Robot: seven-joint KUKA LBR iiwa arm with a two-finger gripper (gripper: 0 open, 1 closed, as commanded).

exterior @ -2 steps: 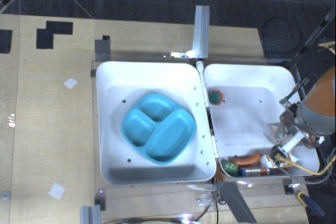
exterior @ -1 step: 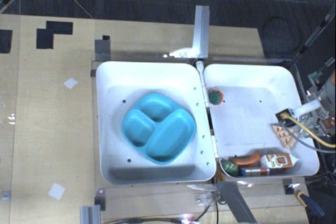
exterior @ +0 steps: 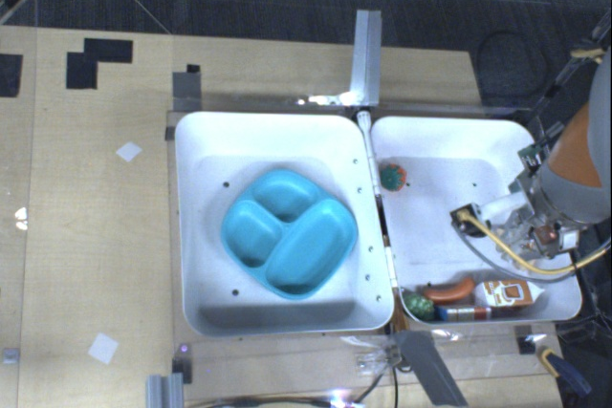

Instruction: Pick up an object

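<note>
while the gripper (exterior: 532, 232) hangs over the right bin (exterior: 435, 143), a bottle (exterior: 504, 294) lies near.

Arm: grey robot arm with an orange band (exterior: 579, 158), reaching in from the view's right edge at about mid-height.
Band: the highest visible part of the arm, cut off by the frame edge.
Wrist: grey section (exterior: 564, 198) below the band, slanting down and left.
Gripper: two-finger metal gripper (exterior: 538, 235) at the arm's lower end, pointing downward.
Grasp: too blurred and cluttered to read.
</note>
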